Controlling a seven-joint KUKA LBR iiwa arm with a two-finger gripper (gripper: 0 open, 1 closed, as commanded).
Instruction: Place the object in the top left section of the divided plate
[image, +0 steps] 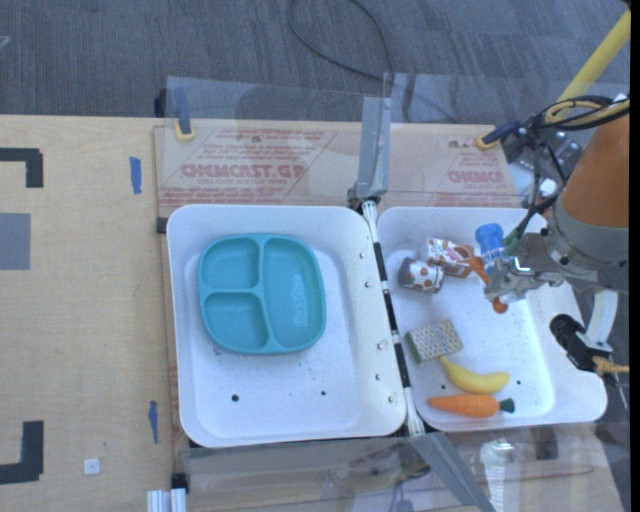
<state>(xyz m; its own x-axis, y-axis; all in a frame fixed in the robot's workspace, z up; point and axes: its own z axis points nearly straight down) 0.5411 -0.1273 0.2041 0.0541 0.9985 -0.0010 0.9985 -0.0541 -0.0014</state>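
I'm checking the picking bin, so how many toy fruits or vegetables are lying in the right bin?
2. A banana lies near the right bin's front edge, and a carrot lies just in front of it, closer to the rim. More may be hidden under the gripper.

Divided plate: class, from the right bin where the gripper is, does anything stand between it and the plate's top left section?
Only the two bins' raised rims, meeting in the middle, lie between. The gripper is over the right bin; the divided plate sits bare in the left bin, its top left section uncovered.
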